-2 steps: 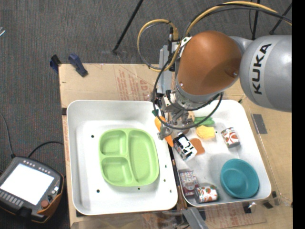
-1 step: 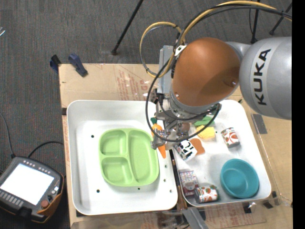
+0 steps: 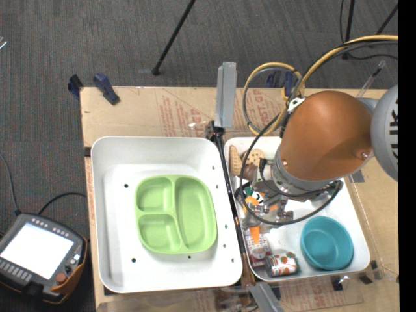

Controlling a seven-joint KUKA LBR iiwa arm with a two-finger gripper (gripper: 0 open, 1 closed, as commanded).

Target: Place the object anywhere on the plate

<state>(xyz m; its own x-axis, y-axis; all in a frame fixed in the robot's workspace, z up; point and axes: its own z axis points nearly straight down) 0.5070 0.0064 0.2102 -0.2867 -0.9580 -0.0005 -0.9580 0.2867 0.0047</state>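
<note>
You are looking down on a cardboard-covered tabletop [image 3: 162, 109] that carries two shallow white bins side by side. The arm [image 3: 328, 138] reaches in from the right, its big orange band hanging over the right bin [image 3: 359, 229] and hiding much of what lies under it.

The left bin [image 3: 110, 174] holds the green plate [image 3: 175, 213], a three-compartment tray sitting flat near the bin's middle with nothing on it.

In the right bin you see a teal bowl [image 3: 327, 242] toward the near right corner, well apart from the plate. Along the bin's left wall lies a cluster of small objects: a tan, cookie-like piece [image 3: 253, 156] at the far end, an orange carrot-shaped toy [image 3: 254, 227] near the middle, and a small red-and-white package [image 3: 281, 264] at the near edge.

The gripper [image 3: 263, 203] sits low beneath the orange band, amid cables, just over the left part of the right bin. The carrot-shaped toy lies directly below and touching or nearly touching it; you cannot tell which, nor whether anything is between its tips. Its opening is hidden by wrist and cables, so its state cannot be read.

The plate lies to the gripper's left, across the divider between the bins.
</note>
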